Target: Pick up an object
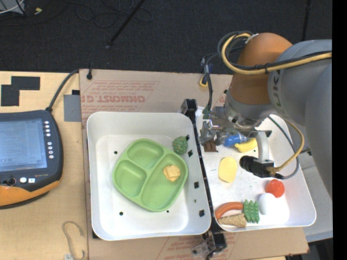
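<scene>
Hanging low at the upper left corner of the right bin (299, 193), the gripper (207, 138) sits close against the dark divider (198, 169) between the two bins, near the frame's centre. Its tip is a dark, cluttered shape from this angle, so I cannot tell whether it is open or closed, and nothing can be seen held in it. Just to its right lies a small blue piece (234, 140), with a curved yellow piece (247, 145) touching the blue one's right end. Below them rests a pale yellow oval (228, 169), flat on the bin floor and apart from the others. Lower right holds a red ball (275, 188) with a white egg shape (267, 202) just beneath it. Along the bottom edge sit a ridged green piece (250, 210), an orange sausage (228, 207) and a tan wedge (233, 220), bunched together. The left bin (103, 199) carries a green divided plate (142, 172) with a small yellow lump (172, 172) in its right compartment. A green floret (180, 144) sits at the plate's upper right rim, left of the gripper. A grey pendant with a screen (24, 148) lies at the far left of the frame.
</scene>
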Robot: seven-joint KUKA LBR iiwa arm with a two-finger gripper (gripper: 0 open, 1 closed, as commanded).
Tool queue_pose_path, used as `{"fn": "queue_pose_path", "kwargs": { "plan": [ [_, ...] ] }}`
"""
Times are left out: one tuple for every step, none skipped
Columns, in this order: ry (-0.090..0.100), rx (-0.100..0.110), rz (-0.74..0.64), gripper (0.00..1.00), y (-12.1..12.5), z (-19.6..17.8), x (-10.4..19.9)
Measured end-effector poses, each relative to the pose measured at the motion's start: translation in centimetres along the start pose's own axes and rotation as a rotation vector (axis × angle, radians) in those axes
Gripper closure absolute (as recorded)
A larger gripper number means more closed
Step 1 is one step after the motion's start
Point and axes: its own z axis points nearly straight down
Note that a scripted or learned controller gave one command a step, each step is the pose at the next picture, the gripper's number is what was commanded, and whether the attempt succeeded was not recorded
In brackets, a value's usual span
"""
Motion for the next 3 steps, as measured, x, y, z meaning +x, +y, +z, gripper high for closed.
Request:
{"fn": "queue_pose_path", "kwargs": {
  "plan": [
    [-0.001,-0.001,0.003,1.00,-0.16,-1.00,-1.55],
    [-0.001,-0.001,0.001,1.00,0.62,-1.74,-0.78],
    [-0.001,0.001,0.001,1.00,0.34,-1.77,-0.82]
  ]
}}
